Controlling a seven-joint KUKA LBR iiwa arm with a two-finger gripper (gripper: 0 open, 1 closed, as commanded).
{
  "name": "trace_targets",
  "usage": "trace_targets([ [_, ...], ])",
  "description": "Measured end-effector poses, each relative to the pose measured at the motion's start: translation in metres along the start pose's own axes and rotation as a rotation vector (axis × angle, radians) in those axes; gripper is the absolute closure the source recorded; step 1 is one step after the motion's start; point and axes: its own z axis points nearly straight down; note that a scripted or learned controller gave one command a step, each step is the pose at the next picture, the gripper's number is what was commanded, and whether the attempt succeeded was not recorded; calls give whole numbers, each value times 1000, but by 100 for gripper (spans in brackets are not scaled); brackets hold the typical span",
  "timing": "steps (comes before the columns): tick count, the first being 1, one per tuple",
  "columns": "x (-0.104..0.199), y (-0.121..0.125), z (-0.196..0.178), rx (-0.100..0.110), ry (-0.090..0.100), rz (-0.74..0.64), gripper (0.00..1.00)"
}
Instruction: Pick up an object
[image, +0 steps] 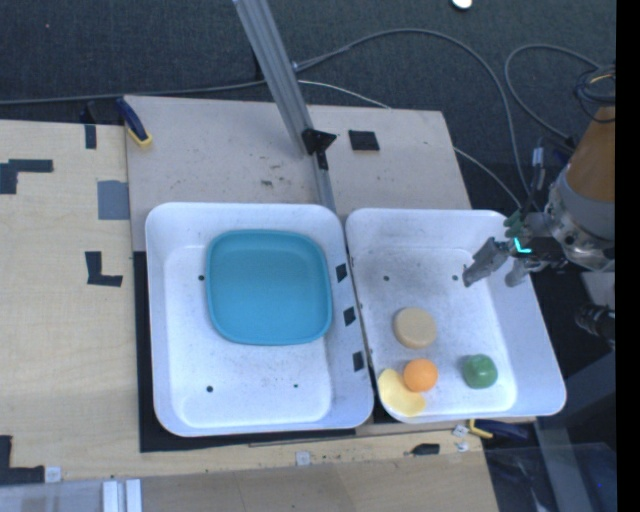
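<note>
Several small items lie toward the front of the right bin (410, 232): a tan round puck (414, 327), an orange ball (420, 376) resting against a pale yellow piece (398, 396), and a green block (480, 371). My gripper (492, 276) hovers over the bin's right side, behind and to the right of the puck. Its two fingers are spread open with nothing between them. The grey wrist with its orange band (596, 160) reaches in from the right edge.
The left bin (180, 330) holds a square blue plate (268, 286). A slanted metal bar (290, 90) runs down to the gap between the bins. Cables trail across the dark floor behind the bench.
</note>
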Motion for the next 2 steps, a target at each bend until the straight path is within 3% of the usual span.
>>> trace_targets([
  [1, 0, 0, 0, 0, 0, 0, 0],
  [2, -5, -7, 59, 5, 1, 1, 0],
])
